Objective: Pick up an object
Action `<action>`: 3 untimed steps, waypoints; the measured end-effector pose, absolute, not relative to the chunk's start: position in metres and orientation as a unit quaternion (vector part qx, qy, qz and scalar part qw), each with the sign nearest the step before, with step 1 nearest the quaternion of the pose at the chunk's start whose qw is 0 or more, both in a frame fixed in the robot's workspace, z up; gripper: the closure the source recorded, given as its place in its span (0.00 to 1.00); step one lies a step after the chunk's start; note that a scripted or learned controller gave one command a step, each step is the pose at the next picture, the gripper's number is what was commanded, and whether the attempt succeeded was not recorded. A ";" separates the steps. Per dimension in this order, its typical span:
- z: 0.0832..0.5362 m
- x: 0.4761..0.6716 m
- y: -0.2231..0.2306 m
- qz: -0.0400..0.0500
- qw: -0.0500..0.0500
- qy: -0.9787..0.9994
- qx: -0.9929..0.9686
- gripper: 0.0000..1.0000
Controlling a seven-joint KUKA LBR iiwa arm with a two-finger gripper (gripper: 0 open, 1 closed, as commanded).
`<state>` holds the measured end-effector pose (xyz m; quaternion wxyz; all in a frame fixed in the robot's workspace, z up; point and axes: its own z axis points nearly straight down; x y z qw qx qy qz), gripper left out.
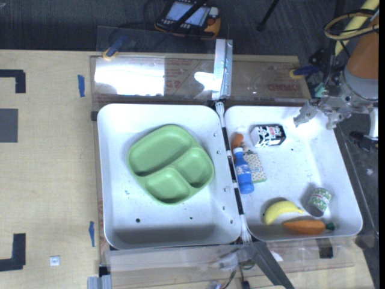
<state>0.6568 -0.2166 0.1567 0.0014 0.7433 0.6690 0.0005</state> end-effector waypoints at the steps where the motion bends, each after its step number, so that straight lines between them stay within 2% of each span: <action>1: 0.119 0.592 -0.202 0.000 -0.001 0.614 0.789 0.00; 2: 0.117 0.525 -0.205 0.002 -0.004 0.591 0.806 0.00; 3: 0.119 0.665 -0.208 0.001 0.000 0.688 0.726 0.00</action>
